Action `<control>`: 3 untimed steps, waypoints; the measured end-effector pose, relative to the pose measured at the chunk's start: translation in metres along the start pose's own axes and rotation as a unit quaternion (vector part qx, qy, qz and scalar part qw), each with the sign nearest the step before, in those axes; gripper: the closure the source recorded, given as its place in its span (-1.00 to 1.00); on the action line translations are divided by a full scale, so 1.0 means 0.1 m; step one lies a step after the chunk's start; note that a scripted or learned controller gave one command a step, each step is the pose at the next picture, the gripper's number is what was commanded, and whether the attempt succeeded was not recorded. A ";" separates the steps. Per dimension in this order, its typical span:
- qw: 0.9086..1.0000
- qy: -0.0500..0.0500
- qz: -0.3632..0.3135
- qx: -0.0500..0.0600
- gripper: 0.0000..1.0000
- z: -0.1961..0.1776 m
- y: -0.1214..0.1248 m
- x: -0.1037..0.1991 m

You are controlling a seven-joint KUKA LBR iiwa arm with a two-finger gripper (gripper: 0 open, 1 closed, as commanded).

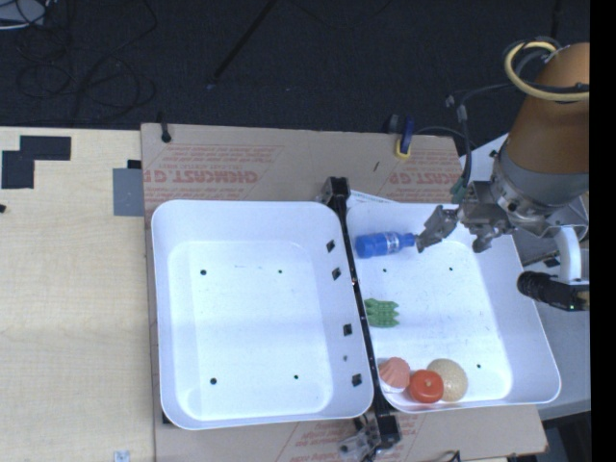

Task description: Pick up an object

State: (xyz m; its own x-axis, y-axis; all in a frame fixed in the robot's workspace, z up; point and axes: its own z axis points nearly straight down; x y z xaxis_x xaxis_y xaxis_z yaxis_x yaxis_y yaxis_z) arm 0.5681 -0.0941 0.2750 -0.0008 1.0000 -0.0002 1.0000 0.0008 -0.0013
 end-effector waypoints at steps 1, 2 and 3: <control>1.000 0.000 0.003 0.002 -1.00 0.11 -0.39 -0.56; 1.000 -0.001 0.003 -0.001 -1.00 -0.37 -0.86 -1.03; 1.000 0.000 0.002 0.001 -1.00 -0.16 -0.93 -1.20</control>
State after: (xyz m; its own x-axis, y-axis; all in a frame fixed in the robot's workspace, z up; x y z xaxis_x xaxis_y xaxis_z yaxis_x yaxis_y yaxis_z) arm 0.4752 -0.2144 0.2907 0.0025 1.0000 0.0006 1.0000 -0.0025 -0.0043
